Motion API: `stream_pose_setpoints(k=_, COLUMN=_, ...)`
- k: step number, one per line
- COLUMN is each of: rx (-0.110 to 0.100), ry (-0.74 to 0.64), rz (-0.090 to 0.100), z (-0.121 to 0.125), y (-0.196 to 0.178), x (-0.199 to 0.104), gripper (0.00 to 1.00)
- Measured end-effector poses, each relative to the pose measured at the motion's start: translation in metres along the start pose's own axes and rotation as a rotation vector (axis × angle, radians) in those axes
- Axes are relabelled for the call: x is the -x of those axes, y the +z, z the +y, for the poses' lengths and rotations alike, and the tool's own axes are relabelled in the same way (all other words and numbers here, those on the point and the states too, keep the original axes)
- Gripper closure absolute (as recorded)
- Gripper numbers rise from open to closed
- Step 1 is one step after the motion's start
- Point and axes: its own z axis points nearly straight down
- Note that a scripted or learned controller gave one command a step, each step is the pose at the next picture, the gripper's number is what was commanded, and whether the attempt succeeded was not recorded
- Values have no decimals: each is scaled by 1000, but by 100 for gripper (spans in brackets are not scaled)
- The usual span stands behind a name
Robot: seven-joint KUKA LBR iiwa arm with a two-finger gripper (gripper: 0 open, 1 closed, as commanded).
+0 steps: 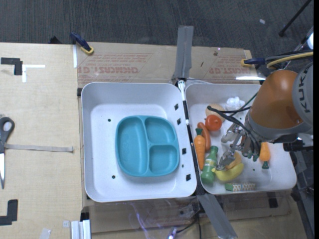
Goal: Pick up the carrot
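In the right bin (279, 180), a long orange carrot (199, 151) lies along the left wall, pointing toward the front. A shorter orange carrot-like piece with a green end (264, 153) lies further right, beside the arm. My gripper (230, 147) hangs over the middle of the bin, between the two orange pieces and just above a yellow banana (232, 172). It is open, with its silver fingers (230, 133) apart and nothing between them. The long carrot is about a hand's width to the gripper's left.
A red tomato (213, 122), a red pepper (203, 131), a green bottle (209, 164), a white lump (234, 103) and a small patterned block (240, 186) share the right bin. The left bin (94, 148) holds a blue divided plate (127, 148). Scissors (4, 133) lie far left.
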Motion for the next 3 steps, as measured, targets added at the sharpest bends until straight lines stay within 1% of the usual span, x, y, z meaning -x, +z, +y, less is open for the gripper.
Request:
stream_pose_setpoints(k=1, rx=1, ry=-221, rz=-2, z=-81, y=-8, x=34, gripper=0)
stream_pose_setpoints(k=2, rx=0, ry=-224, rz=-8, z=-80, y=-19, x=36, gripper=100)
stream_pose_setpoints(k=3, rx=0, ry=-224, rz=-8, z=-80, y=-19, x=36, gripper=0)
